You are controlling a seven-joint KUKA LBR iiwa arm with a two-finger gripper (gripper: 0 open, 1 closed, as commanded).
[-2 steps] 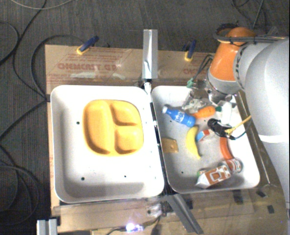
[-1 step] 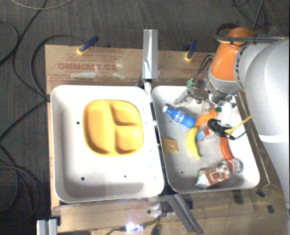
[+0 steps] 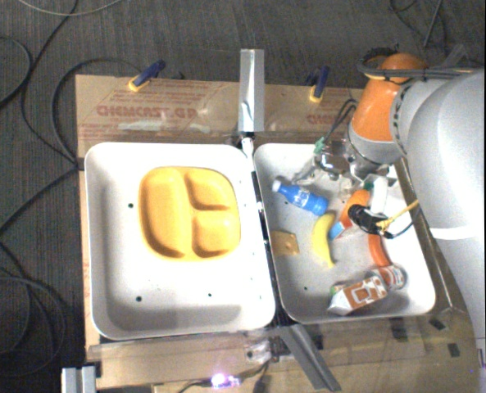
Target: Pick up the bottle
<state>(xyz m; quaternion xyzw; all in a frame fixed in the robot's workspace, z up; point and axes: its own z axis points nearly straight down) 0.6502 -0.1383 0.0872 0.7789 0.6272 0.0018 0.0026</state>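
Bottle (image 3: pixel 301 198) near right bin's (image 3: pixel 427 301) back edge; jaws' state impossible to tell.

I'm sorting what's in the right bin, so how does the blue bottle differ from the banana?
The blue bottle is blue with a white cap; the banana is plain yellow. The bottle is straight and lies crosswise; the banana is curved and runs up and down the view. Both lie flat in the right bin, side by side.

Faint red printed letters stand on the brown cardboard sheet (image 3: pixel 169 111) in the upper left of the frame, too blurred to read.
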